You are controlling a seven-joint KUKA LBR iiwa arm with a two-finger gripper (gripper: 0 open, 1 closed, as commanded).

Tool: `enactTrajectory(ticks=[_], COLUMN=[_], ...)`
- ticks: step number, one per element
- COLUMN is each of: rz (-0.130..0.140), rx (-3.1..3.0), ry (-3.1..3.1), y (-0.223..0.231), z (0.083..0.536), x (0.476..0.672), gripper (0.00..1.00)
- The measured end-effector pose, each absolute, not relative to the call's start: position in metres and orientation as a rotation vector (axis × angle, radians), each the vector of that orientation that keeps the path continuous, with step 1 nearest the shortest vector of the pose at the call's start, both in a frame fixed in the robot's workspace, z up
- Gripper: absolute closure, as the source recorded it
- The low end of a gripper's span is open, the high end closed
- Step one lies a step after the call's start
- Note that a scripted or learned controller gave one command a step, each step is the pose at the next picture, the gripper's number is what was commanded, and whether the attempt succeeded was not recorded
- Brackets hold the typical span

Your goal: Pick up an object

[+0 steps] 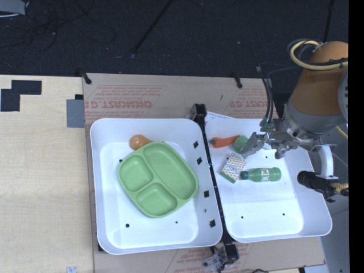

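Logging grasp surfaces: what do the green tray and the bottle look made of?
Green tray: likely moulded plastic, matte, one even colour with rounded compartment edges. Bottle: probably clear green plastic with a pale label, slightly glossy; too small to be sure.

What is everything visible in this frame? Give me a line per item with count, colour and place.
bins: 2, white, side by side on the bench
divided plate: 1, green, three compartments, in the left bin
round object: 1, orange, left bin, at the plate's far edge, partly hidden by it
carrot: 1, orange with a green end, right bin, far left part
bottle: 1, green with a pale label, lying on its side mid right bin
small packet: 1, patterned green and white, right bin, just left of the bottle
cardboard sheet: 1, brown with red print, under the bins
arm: 1, grey with orange band, reaching in from the right
gripper: 1, grey, over the right bin's far part, near the carrot
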State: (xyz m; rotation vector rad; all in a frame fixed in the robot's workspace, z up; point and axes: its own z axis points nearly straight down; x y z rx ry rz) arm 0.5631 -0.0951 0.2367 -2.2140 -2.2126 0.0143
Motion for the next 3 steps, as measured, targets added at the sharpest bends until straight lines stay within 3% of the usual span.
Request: enactTrajectory(ticks=[1,3], rz=[0.002,0.008], rx=[-2.22,-2.216], ry=[-2.222,-2.216], y=[-0.095,-0.092], z=[0.244,0.136], x=[0.565,0.56], gripper=[0.0,0.0])
